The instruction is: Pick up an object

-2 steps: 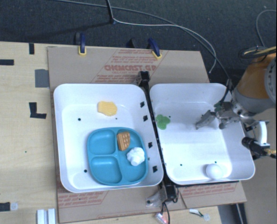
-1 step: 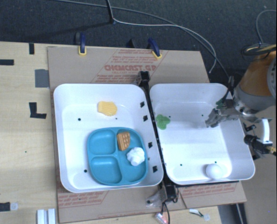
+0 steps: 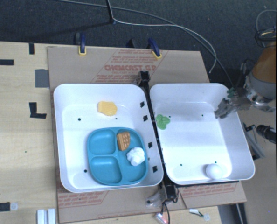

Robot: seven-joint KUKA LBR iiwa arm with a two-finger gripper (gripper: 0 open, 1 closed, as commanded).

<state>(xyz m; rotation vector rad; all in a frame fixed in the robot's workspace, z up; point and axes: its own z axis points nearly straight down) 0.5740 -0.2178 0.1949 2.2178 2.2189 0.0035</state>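
Hovering over right bin's far-right rim, gripper, finger state impossible to tell; green object at that bin's left wall, on cardboard-covered bench.

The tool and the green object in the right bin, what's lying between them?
Nothing: in the camera view, only bare white floor of the right bin runs from the green object across to the tool at the bin's right wall.
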